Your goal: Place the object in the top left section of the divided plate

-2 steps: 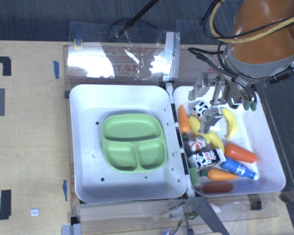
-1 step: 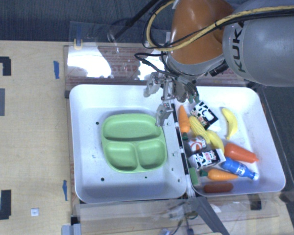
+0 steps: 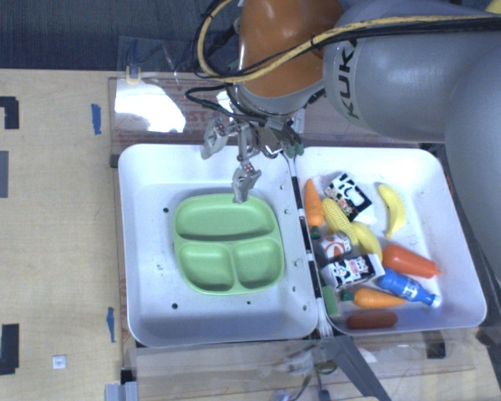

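A green divided plate (image 3: 182,224) lies in the left bin (image 3: 146,249), with one wide section at the far side and two smaller ones at the near side. My gripper (image 3: 230,159) hangs over the plate's far rim, near its right end. Its fingers (image 3: 245,179) stand apart, and I see nothing between them. The lower finger's tip is just above the rim of the wide section. The toy foods lie in the right bin (image 3: 459,224), apart from the gripper.
The right bin holds several toys: a banana (image 3: 391,207), corn (image 3: 341,218), an orange carrot (image 3: 411,261), a blue bottle (image 3: 409,289), two black-and-white cartons (image 3: 349,192) and a dark sausage (image 3: 371,320). The arm's large grey body overhangs the right bin's far side.
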Available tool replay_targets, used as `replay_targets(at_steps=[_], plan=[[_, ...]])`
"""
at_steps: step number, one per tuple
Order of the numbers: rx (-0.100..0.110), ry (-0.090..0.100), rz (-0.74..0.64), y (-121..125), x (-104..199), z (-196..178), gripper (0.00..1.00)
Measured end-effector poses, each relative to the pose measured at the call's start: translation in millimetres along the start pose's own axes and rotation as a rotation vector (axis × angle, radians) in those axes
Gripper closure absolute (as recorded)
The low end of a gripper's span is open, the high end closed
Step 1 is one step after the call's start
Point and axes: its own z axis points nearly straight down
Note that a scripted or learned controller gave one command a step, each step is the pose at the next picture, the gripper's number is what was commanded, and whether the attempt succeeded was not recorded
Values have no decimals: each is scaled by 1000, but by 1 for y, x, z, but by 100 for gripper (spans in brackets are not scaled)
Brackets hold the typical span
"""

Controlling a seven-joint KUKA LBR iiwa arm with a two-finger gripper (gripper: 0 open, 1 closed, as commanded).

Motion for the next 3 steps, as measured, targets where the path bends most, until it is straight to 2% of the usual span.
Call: replay_targets(at_steps=[1,2,3], plan=[[-2,5,-271,67,56,23,0],[-2,5,-270,67,56,22,0],[-2,0,-669,56,15,-29,0]])
